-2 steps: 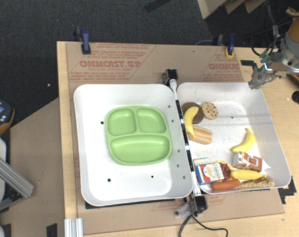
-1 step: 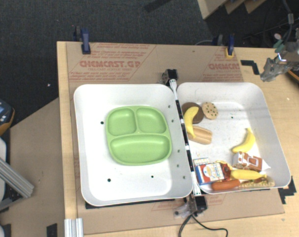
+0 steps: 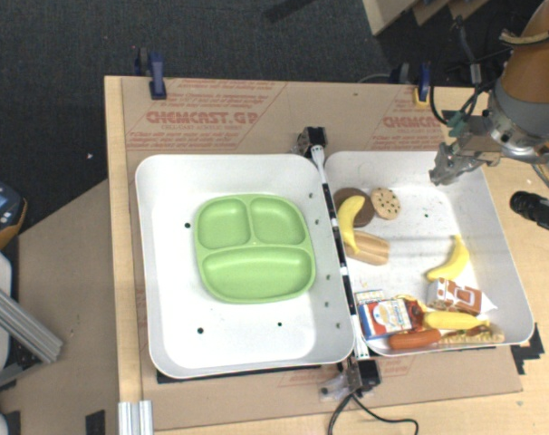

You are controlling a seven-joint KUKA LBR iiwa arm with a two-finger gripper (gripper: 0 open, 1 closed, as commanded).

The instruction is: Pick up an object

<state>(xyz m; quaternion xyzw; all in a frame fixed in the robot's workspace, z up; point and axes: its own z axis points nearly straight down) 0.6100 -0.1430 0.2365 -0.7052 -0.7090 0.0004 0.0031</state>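
Dark carpet behind, cardboard-covered worktop (image 3: 256,107) in front, two white bins side by side on it. Tool (image 3: 445,166) hanging over the far corner of the right bin (image 3: 492,216), with nothing visibly between its tips; how far open, cannot tell from this slant. Nearest below and toward the middle: a cookie (image 3: 386,203), a brown disc (image 3: 351,202), a banana (image 3: 351,222) touching a tan block (image 3: 370,249). Further toward the near side: a second banana (image 3: 449,261), a small carton (image 3: 457,295), a blue-and-red packet (image 3: 384,315), a sausage (image 3: 415,338). Beyond, in the left bin (image 3: 166,243), a green divided plate (image 3: 254,247). Judged from this: nothing lifted yet; choosing, descending, closing and raising all left to do.
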